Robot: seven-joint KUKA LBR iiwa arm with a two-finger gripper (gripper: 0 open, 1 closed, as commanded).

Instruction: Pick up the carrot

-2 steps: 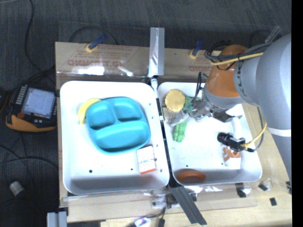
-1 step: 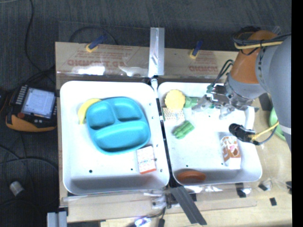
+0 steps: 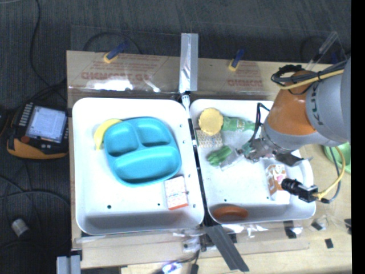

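The carrot (image 3: pixel 230 212) is lying flat against the near wall of the right bin (image 3: pixel 251 178), well apart from the gripper (image 3: pixel 255 149), which is hovering over the green clutter (image 3: pixel 219 154) mid-bin — can't tell its opening from this angle. Best approach, judging by the layout: arm is needing to shift toward the near wall, descend vertically, straddle the carrot across its short axis — the wall is leaving little clearance.
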